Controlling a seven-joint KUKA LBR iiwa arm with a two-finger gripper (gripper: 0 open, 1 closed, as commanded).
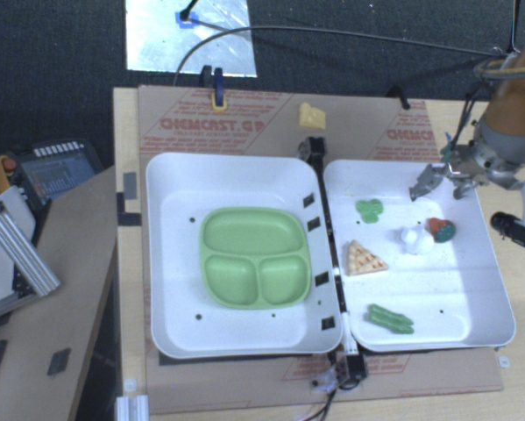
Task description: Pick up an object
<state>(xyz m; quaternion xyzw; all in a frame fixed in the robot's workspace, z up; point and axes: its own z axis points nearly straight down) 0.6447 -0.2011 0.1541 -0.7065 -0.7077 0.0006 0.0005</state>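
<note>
The right bin holds several small toy foods. A green leafy piece lies near its back left. A white lump sits mid-bin with a red strawberry-like piece just right of it. A tan pizza slice lies toward the left wall, and a green pod rests near the front. My gripper hangs over the bin's back right part, fingers spread open with nothing between them, above and behind the strawberry.
The left bin holds a green divided plate. A yellow block lies on the cardboard behind the bins. A control pendant and an aluminium bar sit on the side table at left. Cables run across the back.
</note>
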